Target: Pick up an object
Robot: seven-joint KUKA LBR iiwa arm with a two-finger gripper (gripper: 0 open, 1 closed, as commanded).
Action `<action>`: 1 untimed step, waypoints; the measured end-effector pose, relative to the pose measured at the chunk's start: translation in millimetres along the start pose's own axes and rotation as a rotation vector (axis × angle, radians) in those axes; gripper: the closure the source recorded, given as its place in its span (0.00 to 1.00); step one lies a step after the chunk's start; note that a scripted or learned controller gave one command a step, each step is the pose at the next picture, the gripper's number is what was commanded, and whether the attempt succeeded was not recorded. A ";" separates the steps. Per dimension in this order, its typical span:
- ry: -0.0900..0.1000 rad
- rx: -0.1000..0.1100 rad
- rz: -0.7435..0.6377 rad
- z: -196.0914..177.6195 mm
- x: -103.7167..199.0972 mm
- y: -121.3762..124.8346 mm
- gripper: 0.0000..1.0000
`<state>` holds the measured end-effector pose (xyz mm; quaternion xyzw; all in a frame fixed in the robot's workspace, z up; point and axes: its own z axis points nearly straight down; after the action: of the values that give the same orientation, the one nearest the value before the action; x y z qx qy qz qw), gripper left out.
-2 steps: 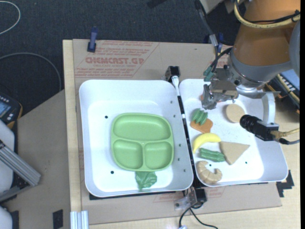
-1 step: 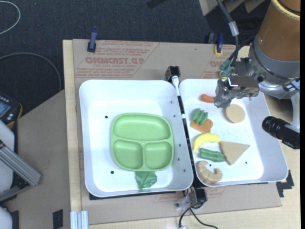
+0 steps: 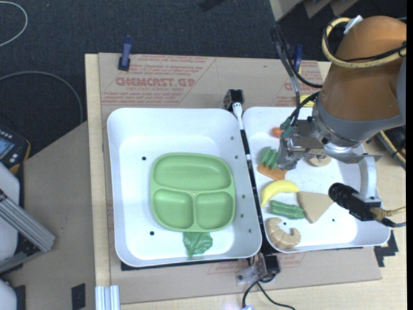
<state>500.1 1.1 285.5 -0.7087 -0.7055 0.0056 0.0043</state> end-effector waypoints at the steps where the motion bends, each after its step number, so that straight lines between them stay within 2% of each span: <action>1: 0.000 -0.004 0.003 54.9 -58.7 -22.3 1.00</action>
<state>476.8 -57.6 231.0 -0.7098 -0.7044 0.0039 0.0029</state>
